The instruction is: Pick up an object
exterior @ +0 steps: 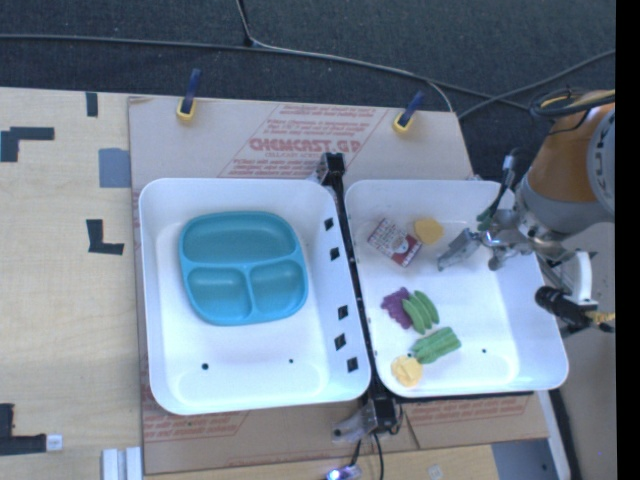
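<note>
We see the claw over the right bin, prongs apart, clamped on nothing. Far to its left lies the teal tray in the left bin. Just left: red packet, yellow piece. Below-left: green pods, purple grapes.

In the right bin, bare floor lies open toward three and five o'clock. Obstacles crowd its left half: a red-white packet and yellow piece at eleven o'clock, purple and green toys at centre, a green piece and yellow piece at seven.
</note>
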`<state>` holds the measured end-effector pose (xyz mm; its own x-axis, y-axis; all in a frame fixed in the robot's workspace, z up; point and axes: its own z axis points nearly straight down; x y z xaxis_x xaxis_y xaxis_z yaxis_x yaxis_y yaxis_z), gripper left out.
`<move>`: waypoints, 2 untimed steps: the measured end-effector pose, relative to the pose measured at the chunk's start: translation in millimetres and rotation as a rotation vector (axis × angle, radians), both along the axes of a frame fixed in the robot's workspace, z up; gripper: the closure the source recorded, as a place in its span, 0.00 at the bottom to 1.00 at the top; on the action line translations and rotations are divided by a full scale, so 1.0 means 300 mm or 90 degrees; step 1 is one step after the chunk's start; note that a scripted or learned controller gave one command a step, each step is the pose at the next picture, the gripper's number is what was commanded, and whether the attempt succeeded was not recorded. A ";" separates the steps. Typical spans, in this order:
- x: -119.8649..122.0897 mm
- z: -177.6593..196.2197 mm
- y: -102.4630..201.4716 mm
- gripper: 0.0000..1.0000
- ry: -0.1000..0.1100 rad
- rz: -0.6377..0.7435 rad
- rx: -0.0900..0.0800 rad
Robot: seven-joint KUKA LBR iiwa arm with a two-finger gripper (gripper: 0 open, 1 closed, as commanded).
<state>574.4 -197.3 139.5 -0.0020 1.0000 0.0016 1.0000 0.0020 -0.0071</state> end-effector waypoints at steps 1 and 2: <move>0.000 -0.178 0.001 0.00 -0.001 0.000 -0.001; 0.002 -0.151 -0.002 1.00 -0.001 0.000 -0.002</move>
<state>575.1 -197.8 94.1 -0.0026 1.0000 -0.0018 1.0000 0.0026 -0.0051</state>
